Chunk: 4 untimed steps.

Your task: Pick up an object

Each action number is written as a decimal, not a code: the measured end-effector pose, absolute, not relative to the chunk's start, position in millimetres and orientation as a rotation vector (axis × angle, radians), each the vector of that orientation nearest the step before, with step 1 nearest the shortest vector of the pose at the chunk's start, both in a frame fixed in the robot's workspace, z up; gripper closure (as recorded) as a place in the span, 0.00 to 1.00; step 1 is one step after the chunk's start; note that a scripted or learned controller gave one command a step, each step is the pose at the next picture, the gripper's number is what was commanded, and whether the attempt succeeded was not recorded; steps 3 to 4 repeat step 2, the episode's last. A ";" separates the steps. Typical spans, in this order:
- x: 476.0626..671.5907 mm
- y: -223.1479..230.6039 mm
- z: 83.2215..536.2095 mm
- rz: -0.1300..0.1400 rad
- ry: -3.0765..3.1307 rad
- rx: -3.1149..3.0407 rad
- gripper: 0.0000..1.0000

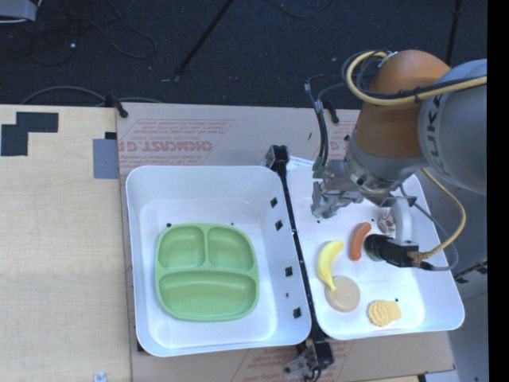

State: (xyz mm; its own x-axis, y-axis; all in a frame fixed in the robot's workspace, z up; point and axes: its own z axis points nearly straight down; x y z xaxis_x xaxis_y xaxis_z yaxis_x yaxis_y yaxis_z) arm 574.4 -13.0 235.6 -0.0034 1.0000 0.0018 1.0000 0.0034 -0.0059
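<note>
On my screen a cardboard sheet (183,138) lies under two white bins; the left bin (143,189) holds a green divided plate (207,271). In the right bin (445,309) a banana (328,263) touches a beige disc (344,294), with a sausage (359,240) just beside the banana and a yellow ridged piece (383,313) near the disc. I fear a grasp could push these crowded items together. The arm bends down over this bin, its gripper (328,200) above the banana near the divider; I cannot tell its state.

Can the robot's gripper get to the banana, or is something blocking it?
Probably yes. The banana lies uncovered in the right bin, with the gripper just above it in the picture. A sausage lies beside it and a round cookie touches its lower end, which could crowd the grab.
</note>
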 end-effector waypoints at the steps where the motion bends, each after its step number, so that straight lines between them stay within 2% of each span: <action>1: 549.4 38.5 238.0 0.004 -2.223 -2.213 1.00; 2: 533.3 91.3 220.8 0.006 -2.222 -2.213 1.00; 4: 533.3 91.3 220.8 0.006 -2.222 -2.213 1.00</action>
